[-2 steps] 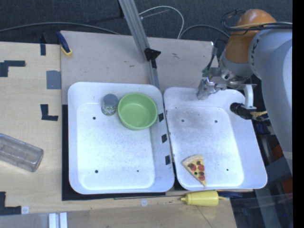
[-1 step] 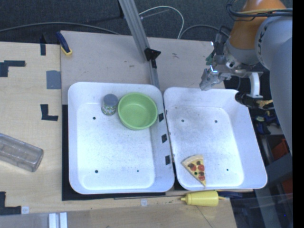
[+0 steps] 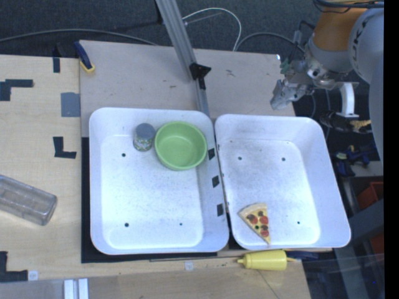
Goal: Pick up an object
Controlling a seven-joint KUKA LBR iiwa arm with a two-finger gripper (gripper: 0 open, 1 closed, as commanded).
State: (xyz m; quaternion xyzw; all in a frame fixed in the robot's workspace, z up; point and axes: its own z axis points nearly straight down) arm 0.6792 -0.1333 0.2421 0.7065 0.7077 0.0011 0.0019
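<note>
While arm is hanging past right bin (image 3: 312, 129), jaws (image 3: 283, 95) looking blurry, can't tell open or shut; pizza slice (image 3: 257, 220) lying in bin.

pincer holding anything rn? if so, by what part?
Nothing held. The pincer hangs above the bench beyond the right bin, nothing between its tips. Pizza slice, green bowl and small can lie in the bins.
</note>
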